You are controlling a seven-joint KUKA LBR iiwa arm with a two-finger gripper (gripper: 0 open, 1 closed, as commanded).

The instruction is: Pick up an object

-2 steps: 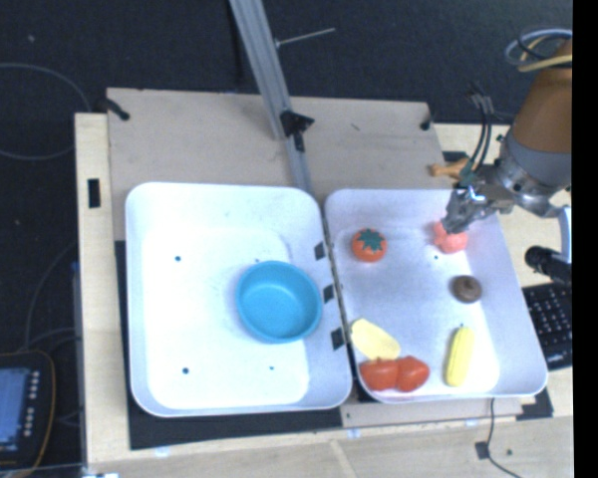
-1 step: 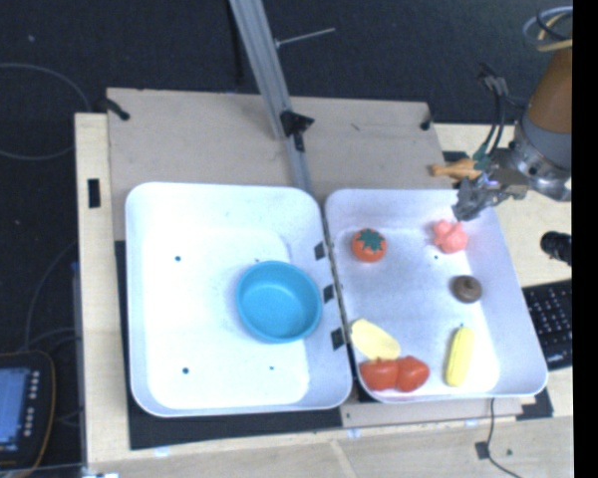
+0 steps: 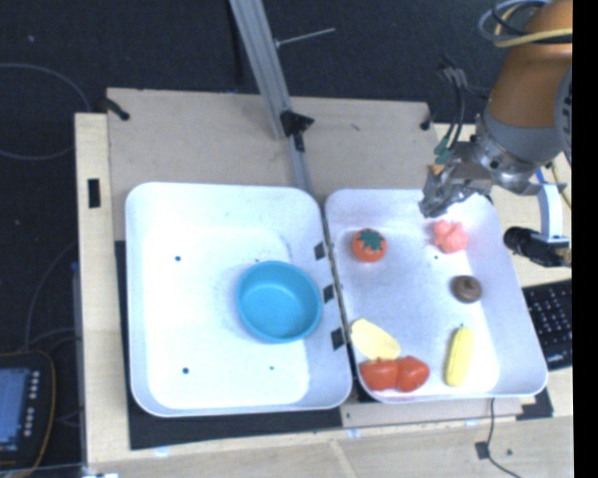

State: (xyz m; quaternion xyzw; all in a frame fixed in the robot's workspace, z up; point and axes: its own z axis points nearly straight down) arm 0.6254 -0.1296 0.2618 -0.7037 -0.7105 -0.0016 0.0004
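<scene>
Dark carpet surrounds a pale wooden bench that carries two shallow white bins side by side. Over the far right corner hangs the arm, grey with an orange band. The left bin holds a blue bowl, sitting right of its middle. The right bin holds the small things: a red pepper at the near edge, touching a yellow wedge just behind it; a yellow banana to their right; a tomato near the far left; a pink lump; a brown disc. The gripper hangs just beside the pink lump, on its far left; whether its tips are spread or pressed together cannot be told.
</scene>
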